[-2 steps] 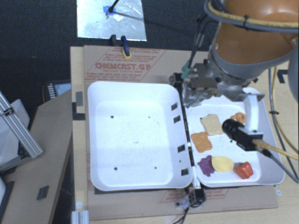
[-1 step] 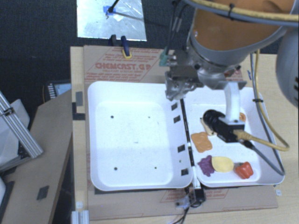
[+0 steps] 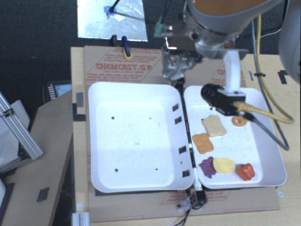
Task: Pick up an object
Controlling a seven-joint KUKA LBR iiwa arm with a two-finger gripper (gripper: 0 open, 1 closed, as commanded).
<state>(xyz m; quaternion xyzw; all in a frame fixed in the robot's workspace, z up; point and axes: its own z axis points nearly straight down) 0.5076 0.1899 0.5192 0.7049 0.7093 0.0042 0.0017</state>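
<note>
Gripper (image 3: 175,74) seen over far edge between 2 bins | finger state cannot be told | 6 toy foods (image 3: 214,125) lie in right bin (image 3: 268,154).

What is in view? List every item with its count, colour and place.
bins: two, white, side by side on the bench
tan slab: one, beige, middle of the right bin
orange slab: one, orange, right bin, just below the tan slab
orange ring: one, orange, right bin, right of the tan slab
purple piece: one, purple, near edge of the right bin
yellow piece: one, yellow, right of the purple piece
red piece: one, red-orange, near right corner of the right bin
cardboard sheet: one, brown with red print, under the bins
arm: one, grey with an orange band, above the far edge of the bins
gripper: one, dark metal, at the far end of the seam between the bins
</note>
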